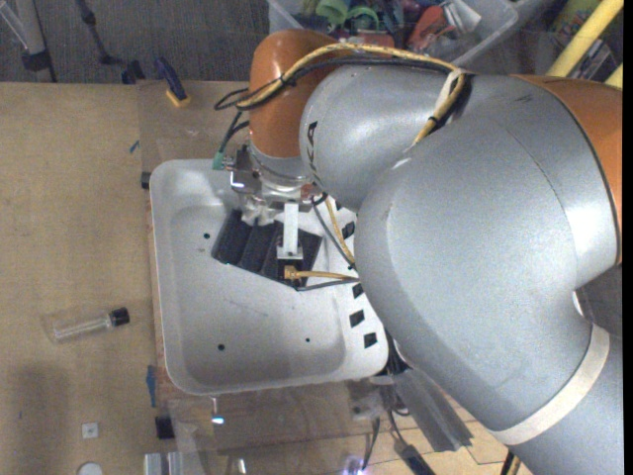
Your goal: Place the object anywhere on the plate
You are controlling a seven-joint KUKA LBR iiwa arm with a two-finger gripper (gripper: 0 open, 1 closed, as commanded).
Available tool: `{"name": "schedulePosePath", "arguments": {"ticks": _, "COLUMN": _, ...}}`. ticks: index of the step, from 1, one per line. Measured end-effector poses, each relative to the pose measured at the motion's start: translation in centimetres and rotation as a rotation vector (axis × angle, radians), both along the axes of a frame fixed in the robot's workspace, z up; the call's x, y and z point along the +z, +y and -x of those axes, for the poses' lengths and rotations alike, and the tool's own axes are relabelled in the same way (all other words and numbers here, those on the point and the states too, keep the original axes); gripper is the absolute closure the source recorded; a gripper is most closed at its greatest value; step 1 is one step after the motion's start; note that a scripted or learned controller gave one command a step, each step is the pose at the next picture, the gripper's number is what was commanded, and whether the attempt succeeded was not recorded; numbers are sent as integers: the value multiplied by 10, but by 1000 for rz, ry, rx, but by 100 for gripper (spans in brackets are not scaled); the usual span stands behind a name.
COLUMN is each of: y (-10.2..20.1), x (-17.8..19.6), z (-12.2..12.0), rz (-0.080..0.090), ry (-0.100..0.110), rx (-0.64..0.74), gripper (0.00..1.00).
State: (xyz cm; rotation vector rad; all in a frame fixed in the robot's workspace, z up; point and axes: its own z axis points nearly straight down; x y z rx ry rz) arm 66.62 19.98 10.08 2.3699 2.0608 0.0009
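The arm [475, 226] is the nearest thing to the camera, and its grey bulk covers the whole side of the scene from 1 to 5 o'clock. Anything under it is hidden, including the plate. That is the first risk: a carry toward that side would run through space that cannot be checked from here.

Next comes the white bin [252, 330]. Its bare floor runs from the centre toward 6 o'clock. On the bench [69, 196], off the bin's 8 o'clock corner, lies a clear vial [87, 323] with a dark cap, well outside the rim.

Further in, the gripper [259, 206] is low at the bin's 12 o'clock end, close to the far wall. Whether it is spread or closed cannot be told from this angle. Where the object is, or whether the gripper has it, cannot be told either. So a lift could well come up empty. A descent this near the wall could also scrape or shove the bin.

Farthest off, at 12 o'clock, stands a crate [396, 3] of coloured toys, clear of the work.
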Motion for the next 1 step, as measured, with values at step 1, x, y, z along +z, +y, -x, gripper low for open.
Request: {"name": "schedulePosePath", "arguments": {"ticks": 1, "y": 26, "x": 59, "z": 0, "rz": -1, "ry": 1, "rx": -340, "gripper": 100}}
